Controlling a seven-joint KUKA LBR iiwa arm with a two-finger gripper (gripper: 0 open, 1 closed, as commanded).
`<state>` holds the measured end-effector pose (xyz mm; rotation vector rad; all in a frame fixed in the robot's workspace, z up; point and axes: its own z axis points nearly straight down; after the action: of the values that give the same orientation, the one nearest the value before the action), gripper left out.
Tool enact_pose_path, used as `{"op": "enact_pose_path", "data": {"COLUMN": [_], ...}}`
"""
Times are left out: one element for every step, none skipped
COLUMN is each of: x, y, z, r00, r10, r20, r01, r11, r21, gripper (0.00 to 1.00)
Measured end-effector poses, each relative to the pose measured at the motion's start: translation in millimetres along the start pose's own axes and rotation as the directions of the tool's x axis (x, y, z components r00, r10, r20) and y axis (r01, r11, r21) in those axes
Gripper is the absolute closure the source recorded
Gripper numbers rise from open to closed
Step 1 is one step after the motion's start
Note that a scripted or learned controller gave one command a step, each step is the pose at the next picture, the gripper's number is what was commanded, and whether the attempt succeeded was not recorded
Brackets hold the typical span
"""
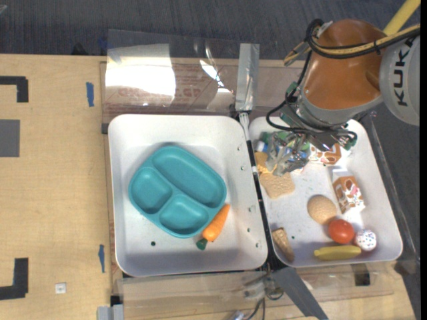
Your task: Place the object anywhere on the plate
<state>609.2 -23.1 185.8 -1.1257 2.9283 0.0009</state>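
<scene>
Reaching down under the orange band (pixel 341 65), lowering the gripper (pixel 293 149) into the right bin's (pixel 385 202) clutter, jaws hidden so cannot tell, probably still choosing an object there, leaving the plate (pixel 175 179) bare, carrot (pixel 217 224) merely touching its rim.

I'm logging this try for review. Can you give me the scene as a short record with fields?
plate: teal divided plate, in the left bin
carrot: carrot lies against the plate's lower right rim, not clearly on it
right bin: right bin holds a tomato, a banana, a cracker and other toy foods
gripper: gripper low over the right bin's upper left
</scene>
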Motion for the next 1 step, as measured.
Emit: {"op": "enact_pose_path", "data": {"x": [-13.1], "y": [-19.1], "z": [-6.6], "r00": [0.980], "r10": [-0.199], "r20": [0.005], "r01": [0.199], "r11": [0.980], "r21": [0.004], "gripper": [1.00]}}
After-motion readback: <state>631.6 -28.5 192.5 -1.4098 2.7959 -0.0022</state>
